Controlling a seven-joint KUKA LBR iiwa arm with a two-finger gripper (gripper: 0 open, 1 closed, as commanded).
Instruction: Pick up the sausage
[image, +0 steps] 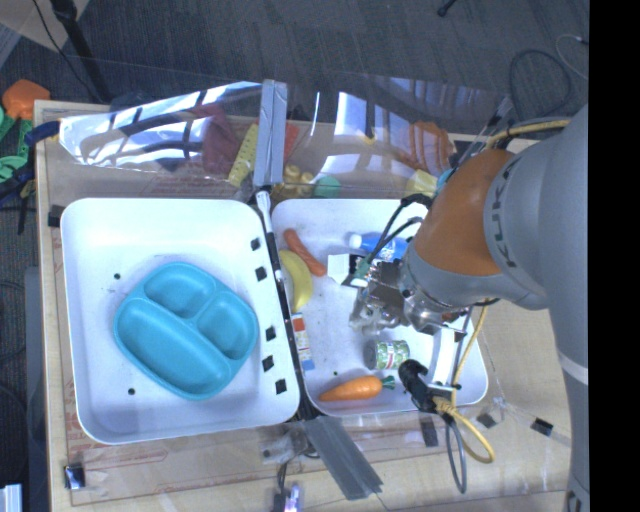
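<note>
Camera view, contents counted. Bins: two, white and shallow, side by side on a pale bench; left bin (85, 300), right bin (335, 215).

Left bin, one item: a blue divided plate (186, 326) with three compartments, lying at the bin's centre.

Right bin, items: one sausage (303, 251), orange-red, slanted at the bin's upper left, just above and beside one yellow banana (296, 281) that lies along the left wall. One carrot (351, 389) lies near the bottom edge. One small green-labelled can (391, 354) sits just above and to the right of the carrot. One blue-and-white item (368, 242) at the upper middle is partly hidden by the arm.

Arm: one, grey with an orange band (470, 220), entering from the right of the frame. Gripper (375, 308): one, over the middle of the right bin, directly above the can, apart from the sausage; whether its fingers are spread or closed cannot be told, and nothing is seen held between them.

Surroundings: clear sheeting along the bench's top edge, dark carpeted floor beyond, cables at the lower right.
</note>
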